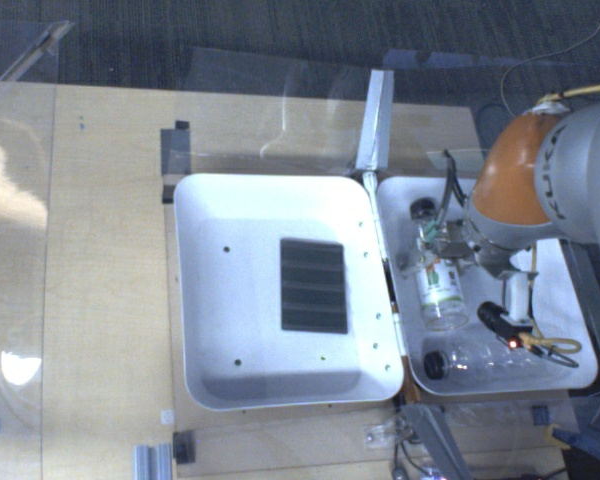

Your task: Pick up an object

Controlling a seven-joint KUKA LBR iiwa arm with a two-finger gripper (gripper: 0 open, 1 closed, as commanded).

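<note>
Gripper low in right bin, directly over clear bottle.
Bottle lay in the bin's left half, its top touching the gripper. Finger spacing could not be told; the arm covered the bin's upper right.

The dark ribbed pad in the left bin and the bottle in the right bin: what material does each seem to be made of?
The dark ribbed pad looks like matte rubber or foam: flat black, no shine, with parallel grooves. The bottle looks like clear plastic, perhaps glass: the white bin shows through it, with highlights and a pale label.
</note>
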